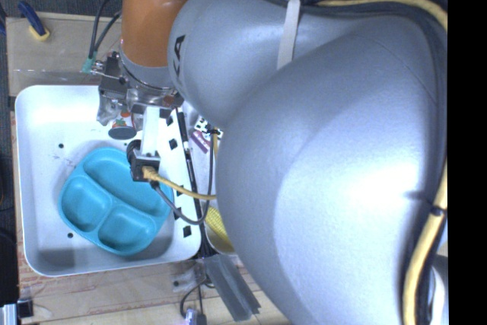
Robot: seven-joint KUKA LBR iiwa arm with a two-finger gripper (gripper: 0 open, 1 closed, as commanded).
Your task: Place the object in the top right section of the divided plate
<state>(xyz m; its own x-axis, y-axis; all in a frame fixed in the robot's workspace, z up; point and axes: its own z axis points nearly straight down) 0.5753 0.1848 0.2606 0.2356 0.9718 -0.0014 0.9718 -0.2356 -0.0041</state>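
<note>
Closest to lens: grey arm (327, 164), hiding much of the bench. Gripper (122, 114) over the far rim of the blue divided plate (106, 205) in the left white bin (30, 164); grasp state impossible to tell, object unclear, perhaps the dark bit (122, 133) beneath. Likely risks: release short of the top right section, onto rim or bin floor; yellow cable (183, 194) snagging the plate.

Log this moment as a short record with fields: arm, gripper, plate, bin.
arm: grey with an orange band, reaching in from the right and covering most of the view
gripper: above the upper edge of the plate, fingers hard to make out
plate: blue, divided into sections, lying in the left bin
bin: shallow, white, holds the plate
</note>
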